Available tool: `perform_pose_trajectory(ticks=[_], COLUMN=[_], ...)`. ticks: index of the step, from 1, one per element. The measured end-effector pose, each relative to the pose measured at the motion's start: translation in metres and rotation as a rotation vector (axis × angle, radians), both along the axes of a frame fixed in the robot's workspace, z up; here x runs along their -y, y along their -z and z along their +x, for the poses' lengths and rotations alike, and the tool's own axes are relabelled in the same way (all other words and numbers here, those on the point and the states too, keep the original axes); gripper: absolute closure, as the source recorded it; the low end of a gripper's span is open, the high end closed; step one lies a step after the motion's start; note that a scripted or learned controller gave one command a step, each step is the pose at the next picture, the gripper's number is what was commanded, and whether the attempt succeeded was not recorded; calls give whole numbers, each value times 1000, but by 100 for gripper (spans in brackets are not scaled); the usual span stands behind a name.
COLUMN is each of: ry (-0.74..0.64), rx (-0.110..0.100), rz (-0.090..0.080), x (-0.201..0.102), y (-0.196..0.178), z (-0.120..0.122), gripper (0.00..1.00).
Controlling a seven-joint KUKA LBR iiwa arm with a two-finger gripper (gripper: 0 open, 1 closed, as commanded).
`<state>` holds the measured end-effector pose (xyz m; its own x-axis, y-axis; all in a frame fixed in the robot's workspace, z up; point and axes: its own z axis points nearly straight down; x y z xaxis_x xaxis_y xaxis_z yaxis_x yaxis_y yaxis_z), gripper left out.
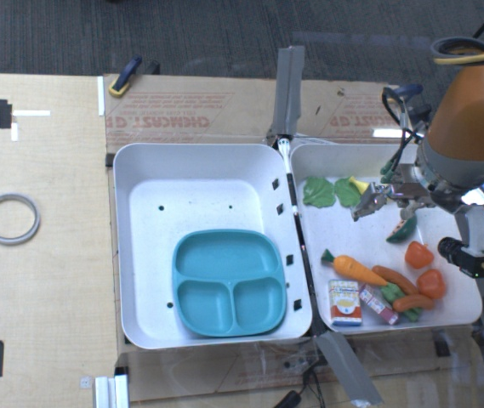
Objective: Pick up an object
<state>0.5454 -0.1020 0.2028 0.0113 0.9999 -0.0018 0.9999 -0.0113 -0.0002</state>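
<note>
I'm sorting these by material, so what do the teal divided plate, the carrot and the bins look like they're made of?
Teal plate: likely molded plastic, smooth matte, uniform color. Carrot: probably toy plastic, evenly orange, slight sheen. Bins: apparently thin white plastic, rounded formed corners.

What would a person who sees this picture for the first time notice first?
Probably the teal plastic plate with three compartments, lying alone in the left white bin. Next, the bright toy food in the right white bin: an orange plastic carrot near its middle and green leafy pieces at the back. The grey two-finger gripper hangs above these greens.
</note>
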Motion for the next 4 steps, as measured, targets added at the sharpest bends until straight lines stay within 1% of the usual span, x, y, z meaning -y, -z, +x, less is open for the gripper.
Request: perform_pose_trajectory(ticks=[1, 2, 3, 4], ry=[-50, -49, 314, 564], rx=[8, 12, -2, -2], rz=[0, 3, -1, -2], x=[-7, -9, 3, -29], y=[107, 97, -40, -154], z=[-34, -32, 33, 24], gripper=[0, 100, 100, 100])
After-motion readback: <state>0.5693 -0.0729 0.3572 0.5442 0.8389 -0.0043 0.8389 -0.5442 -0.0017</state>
